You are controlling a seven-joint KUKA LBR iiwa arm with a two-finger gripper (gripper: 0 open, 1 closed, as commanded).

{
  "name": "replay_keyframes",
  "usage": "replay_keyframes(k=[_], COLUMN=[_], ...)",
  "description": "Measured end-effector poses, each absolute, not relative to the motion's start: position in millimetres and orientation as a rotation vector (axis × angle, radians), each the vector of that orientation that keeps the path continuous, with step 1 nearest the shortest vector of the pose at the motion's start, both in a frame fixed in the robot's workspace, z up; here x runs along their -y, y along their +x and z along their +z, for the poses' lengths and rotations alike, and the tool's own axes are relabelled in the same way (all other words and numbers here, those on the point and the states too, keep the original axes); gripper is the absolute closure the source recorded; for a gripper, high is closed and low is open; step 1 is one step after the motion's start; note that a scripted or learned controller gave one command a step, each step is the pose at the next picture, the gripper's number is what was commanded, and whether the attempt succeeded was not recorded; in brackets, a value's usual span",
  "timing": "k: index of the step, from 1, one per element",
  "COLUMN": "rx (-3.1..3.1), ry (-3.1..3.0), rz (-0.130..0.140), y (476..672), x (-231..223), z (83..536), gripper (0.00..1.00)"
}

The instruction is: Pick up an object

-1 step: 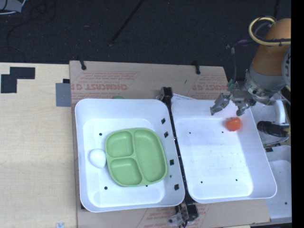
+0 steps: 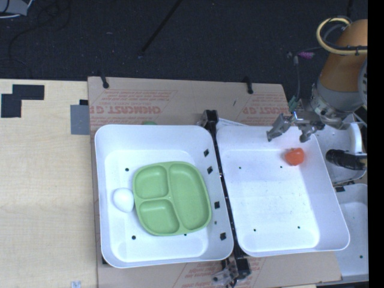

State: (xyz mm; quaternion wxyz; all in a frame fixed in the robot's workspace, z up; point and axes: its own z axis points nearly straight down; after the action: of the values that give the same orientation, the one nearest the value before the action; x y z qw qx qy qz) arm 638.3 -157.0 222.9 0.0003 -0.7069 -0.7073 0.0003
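A small orange-red round object [image 2: 294,156] lies in the right bin [image 2: 282,221], near its far right corner. My gripper [image 2: 290,130] hangs over the far edge of that bin, just above and slightly left of the orange object. Its two fingers stand spread apart with nothing between them. In the left bin [image 2: 114,146] a green three-compartment plate [image 2: 171,197] lies flat, and a white egg-like ball [image 2: 123,199] rests against its left side.
A black divider with clips [image 2: 219,191] runs between the two bins. Brown cardboard [image 2: 180,101] lies under and behind the bins. The arm with its orange band [image 2: 345,59] rises at the right. A black part [image 2: 345,159] sticks out beyond the right bin's rim.
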Motion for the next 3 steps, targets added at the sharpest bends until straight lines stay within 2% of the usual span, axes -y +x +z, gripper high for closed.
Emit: replay_keyframes(k=[1, 3], rx=[2.218, 2.220], ry=[-2.217, -2.216], rz=[0.007, 0.006], y=[627.3, 625.1], x=[155.0, 145.9], z=[167.1, 85.2], gripper=[0.00, 0.00])
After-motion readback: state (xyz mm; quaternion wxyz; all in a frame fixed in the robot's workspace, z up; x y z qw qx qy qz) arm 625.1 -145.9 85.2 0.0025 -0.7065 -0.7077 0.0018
